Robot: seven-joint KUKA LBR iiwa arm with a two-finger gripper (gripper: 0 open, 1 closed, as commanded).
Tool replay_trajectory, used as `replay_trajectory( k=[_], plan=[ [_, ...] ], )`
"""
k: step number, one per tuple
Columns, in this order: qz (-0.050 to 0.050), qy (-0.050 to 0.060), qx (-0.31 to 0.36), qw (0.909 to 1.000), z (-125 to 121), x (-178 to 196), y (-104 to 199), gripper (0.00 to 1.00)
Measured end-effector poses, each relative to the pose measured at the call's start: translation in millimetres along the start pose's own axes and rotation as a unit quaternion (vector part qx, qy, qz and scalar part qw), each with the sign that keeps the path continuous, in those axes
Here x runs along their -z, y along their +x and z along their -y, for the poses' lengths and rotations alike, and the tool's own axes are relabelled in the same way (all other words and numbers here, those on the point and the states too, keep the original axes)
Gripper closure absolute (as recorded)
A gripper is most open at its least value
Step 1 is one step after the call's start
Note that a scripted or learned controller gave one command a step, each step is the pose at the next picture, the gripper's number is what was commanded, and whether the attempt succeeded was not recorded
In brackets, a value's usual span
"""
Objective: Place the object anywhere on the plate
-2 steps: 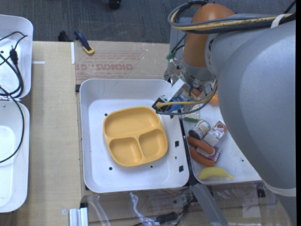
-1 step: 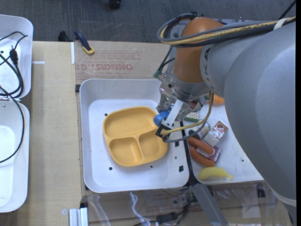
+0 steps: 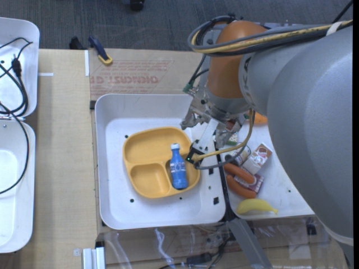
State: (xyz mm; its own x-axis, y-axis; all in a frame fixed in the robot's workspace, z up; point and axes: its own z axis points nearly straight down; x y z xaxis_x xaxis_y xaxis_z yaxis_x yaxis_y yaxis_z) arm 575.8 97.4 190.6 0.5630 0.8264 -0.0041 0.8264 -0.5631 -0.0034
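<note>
Over my remote feed, grey carpet floor (image 3: 168, 15) runs across the top, and two black chair casters (image 3: 136, 3) rest on it. Below is a pale wooden bench (image 3: 61, 150). A brown cardboard sheet (image 3: 140, 74) with mirrored red lettering lies flat on the bench. At the far left sit white trays (image 3: 17, 228) with black cables (image 3: 25, 97) looping over them. The light is soft and even.

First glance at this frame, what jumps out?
The grey arm with its orange band looms in from the right, above the two bins' shared edge. Beside it, a yellow divided plate sits in a white bin, a blue bottle lying on its right side. A banana lies in the neighbouring bin.
</note>
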Motion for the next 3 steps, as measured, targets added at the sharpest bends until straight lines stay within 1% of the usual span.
replay_trajectory(
  k=[1,2,3],
  plan=[
    [0.0,-0.001,0.05,0.9988,-2.4,117.4,52.6,0.0],
    [0.0,-0.002,0.113,0.9936,-7.2,232.3,106.7,0.0],
    [0.001,-0.001,0.105,0.9945,-12.3,249.7,128.0,0.0]
  ],
)
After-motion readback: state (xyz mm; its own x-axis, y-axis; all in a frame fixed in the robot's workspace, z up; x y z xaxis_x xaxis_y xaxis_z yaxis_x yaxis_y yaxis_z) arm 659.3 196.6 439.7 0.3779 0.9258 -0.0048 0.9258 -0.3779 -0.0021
